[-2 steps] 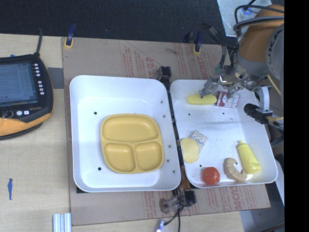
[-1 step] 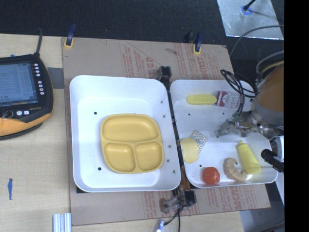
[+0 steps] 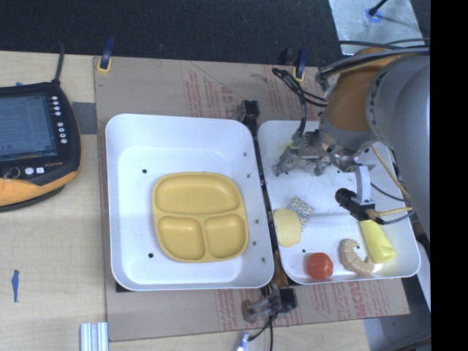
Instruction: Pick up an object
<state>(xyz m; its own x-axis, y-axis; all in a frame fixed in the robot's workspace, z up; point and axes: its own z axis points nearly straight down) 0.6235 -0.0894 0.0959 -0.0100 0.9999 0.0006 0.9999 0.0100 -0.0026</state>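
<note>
Over the bin of small things (image 3: 325, 229), the claw (image 3: 301, 168) hangs by the far wall. It looks spread open, with nothing in it. So I think the job is just at its start, because no thing is caught yet. All the things lie on the bin floor, closer to the front wall than the claw is. The one nearest the claw is a little packet (image 3: 300, 209). It is flat and thin, with grey and white specks. Right beside it, a bit farther from the claw, sits a pale yellow lump (image 3: 287, 227), round and smooth. Farthest from the claw, by the front wall, are a red ball (image 3: 319, 266), a tan curly thing (image 3: 355, 258) and a yellow block (image 3: 376, 241). Next, the claw needs to move over one thing, go down around it and squeeze. The flat packet looks hard to pinch. The lump looks easier.
</note>
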